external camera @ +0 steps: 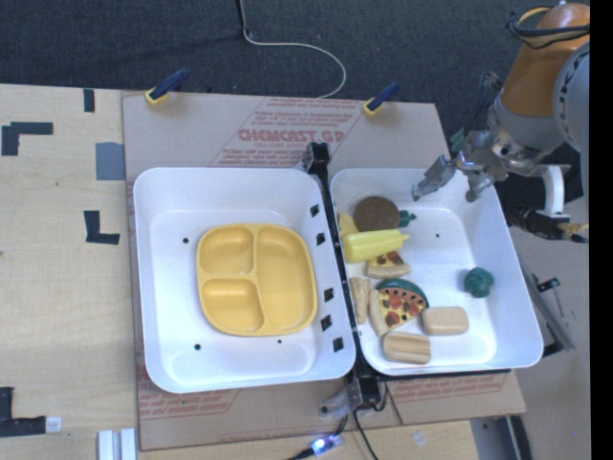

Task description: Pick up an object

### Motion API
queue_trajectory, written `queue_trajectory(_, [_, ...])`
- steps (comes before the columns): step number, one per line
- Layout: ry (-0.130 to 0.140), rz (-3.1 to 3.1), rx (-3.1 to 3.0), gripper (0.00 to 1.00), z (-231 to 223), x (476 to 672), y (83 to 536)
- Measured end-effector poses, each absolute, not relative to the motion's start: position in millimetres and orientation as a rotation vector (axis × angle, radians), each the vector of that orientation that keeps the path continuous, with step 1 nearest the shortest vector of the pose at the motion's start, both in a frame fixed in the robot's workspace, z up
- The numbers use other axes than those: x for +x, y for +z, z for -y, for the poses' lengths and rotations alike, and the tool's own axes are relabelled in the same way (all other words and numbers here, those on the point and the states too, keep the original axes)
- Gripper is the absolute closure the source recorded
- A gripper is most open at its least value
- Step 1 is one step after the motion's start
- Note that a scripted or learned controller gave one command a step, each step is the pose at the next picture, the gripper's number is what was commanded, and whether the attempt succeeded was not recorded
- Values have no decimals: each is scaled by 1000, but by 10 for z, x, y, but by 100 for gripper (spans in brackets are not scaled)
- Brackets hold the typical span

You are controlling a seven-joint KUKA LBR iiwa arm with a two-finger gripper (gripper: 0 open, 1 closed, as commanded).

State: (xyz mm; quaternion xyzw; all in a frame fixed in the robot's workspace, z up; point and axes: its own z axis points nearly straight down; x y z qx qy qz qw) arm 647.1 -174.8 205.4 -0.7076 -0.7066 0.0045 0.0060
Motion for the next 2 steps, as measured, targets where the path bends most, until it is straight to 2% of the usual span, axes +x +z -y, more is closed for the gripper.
queue_trajectory(1, [2,2222,-2220,0,1747,6502,2136])
queue_trajectory(2, [8,2220,-2216,0,1819,6515,1532])
